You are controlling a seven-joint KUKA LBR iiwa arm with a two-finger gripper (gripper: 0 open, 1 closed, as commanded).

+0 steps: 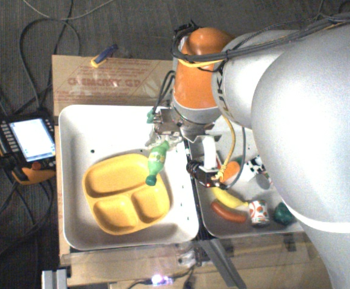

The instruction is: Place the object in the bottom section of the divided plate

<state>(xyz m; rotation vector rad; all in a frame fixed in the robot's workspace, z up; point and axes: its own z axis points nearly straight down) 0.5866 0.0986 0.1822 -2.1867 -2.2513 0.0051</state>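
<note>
A yellow divided plate (95, 192) lies in the left white bin (72, 161), with one large section at the top and two smaller ones below. My gripper (161, 141) hangs over the plate's upper right rim, shut on a small green bottle (156, 163). The bottle points down and slightly left, and its dark green cap (151, 180) sits just above the right end of the large section. The grey arm with its orange band (196, 86) reaches in from the right and hides the bins' far right corner.
The right bin (208, 224) holds a banana (228, 198), a red sausage (229, 213), an orange item (230, 172), a small can (258, 212) and a dark green item (283, 214). A teach pendant (27, 140) lies left of the bench, with cardboard (108, 83) behind the bins.
</note>
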